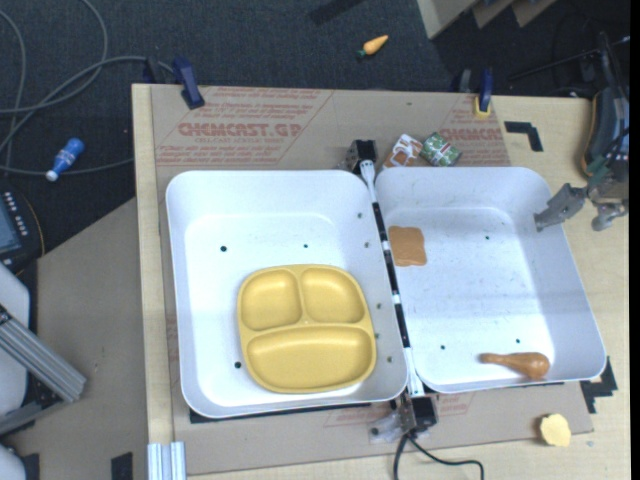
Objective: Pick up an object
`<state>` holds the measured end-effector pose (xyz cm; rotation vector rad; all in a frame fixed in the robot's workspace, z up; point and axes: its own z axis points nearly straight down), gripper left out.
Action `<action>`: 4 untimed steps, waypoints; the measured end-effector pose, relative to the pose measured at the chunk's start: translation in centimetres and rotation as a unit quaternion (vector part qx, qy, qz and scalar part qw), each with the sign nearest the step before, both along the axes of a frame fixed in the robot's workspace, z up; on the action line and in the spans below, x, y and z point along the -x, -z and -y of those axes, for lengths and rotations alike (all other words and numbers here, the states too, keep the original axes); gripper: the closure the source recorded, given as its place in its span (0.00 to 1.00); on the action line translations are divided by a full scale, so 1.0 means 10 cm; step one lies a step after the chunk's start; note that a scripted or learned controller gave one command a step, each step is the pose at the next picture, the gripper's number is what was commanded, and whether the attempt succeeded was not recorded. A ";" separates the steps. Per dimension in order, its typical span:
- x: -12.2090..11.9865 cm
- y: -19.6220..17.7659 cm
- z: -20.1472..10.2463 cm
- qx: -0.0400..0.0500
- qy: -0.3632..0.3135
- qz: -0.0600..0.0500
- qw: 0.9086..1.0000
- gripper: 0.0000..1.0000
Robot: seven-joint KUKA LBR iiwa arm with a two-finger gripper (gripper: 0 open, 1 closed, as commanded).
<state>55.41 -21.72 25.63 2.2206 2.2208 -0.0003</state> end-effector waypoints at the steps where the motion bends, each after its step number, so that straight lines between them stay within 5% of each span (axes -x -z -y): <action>1: -0.32 1.20 -0.77 -0.004 -0.004 -0.006 1.000 0.00; 2: -0.53 1.75 -1.28 -0.002 -0.003 -0.002 1.000 0.00; 3: -0.54 1.60 -1.24 -0.001 -0.001 0.002 1.000 1.00; 4: 0.40 0.93 -1.19 -0.002 0.002 -0.002 1.000 1.00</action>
